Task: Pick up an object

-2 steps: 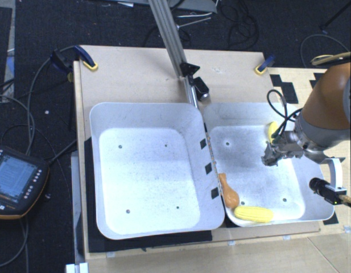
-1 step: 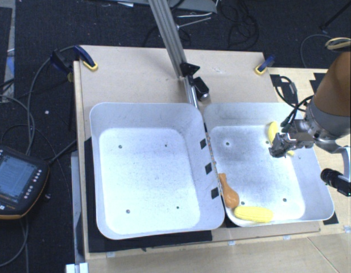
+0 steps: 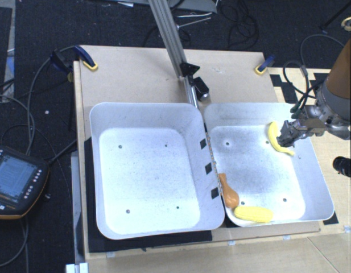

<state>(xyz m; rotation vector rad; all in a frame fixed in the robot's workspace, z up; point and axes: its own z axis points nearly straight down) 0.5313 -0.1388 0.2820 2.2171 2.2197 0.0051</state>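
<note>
Camera view has the claw [image 3: 288,134] low over the right bin [image 3: 312,169], near its far right corner, right beside a curved yellow banana [image 3: 273,139]. The dark fingertips sit against the banana's right side, touching it or nearly so, but whether they are spread, pressed together or pinching the fruit I cannot tell; they are too small and dark against the wrist. The arm [image 3: 337,95] leans in from the right edge, its orange band above the grey wrist, so the tool comes down at a slant rather than straight from above. That angle probably explains why the claw meets the banana from its outer side.

The banana lies on the bin floor close to the right wall, which leaves little room on that side, so a grasp here may slip or push the fruit along the floor. I judge this as the approach or closing step of the pick, not a lift, since the banana looks flat on the floor.

Farther out, a small orange pear-shaped toy [image 3: 227,193] rests against the divider wall near the front, and a yellow lemon-like piece [image 3: 254,214] lies just beside it at the front wall. The left bin [image 3: 107,118] sits alongside, touching the right one.
</note>
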